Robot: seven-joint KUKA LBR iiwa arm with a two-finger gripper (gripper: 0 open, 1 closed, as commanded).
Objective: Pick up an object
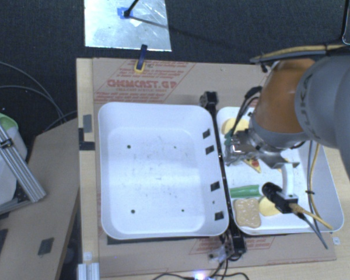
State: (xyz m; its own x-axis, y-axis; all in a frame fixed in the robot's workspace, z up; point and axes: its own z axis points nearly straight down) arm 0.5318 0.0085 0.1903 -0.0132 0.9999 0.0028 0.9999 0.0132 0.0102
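The big grey arm with the orange band [291,107] hangs low over the right shallow white plastic bin [332,214], probably because all the pickable stuff sits there. Its gripper [238,147] is at about 10 o'clock in that bin; can't tell its state or whether it holds anything. A green stick-shaped piece [244,189] and a tan cracker-like square [248,212] lie toward 7 o'clock. The left shallow white bin [157,171] holds only specks.

Red print "CHEMCAST GP" on brown board [163,77] behind bins, upside down.
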